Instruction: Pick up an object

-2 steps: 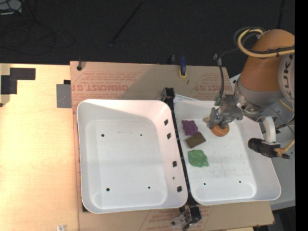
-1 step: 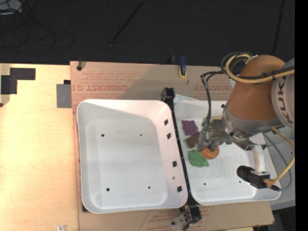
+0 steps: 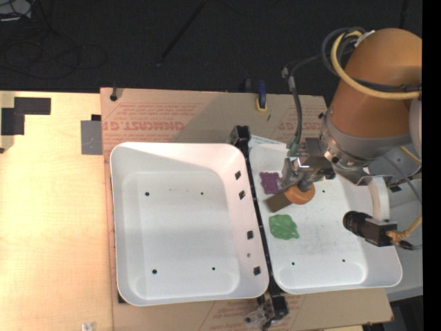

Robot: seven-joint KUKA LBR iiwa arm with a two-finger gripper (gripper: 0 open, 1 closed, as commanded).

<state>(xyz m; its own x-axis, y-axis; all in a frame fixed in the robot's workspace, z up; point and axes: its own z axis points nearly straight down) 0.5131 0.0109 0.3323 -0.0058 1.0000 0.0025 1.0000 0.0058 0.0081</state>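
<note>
Fingers reach down into the right bin, just over an orange object; whether they are apart or clamped on it I cannot tell. Beside it lies a purple piece, a green one nearer. Left bin adjoins.

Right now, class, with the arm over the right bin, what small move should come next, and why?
Probably a short descent: the tool hangs directly over the orange object, with the purple object and green object lying apart in the right bin.
</note>
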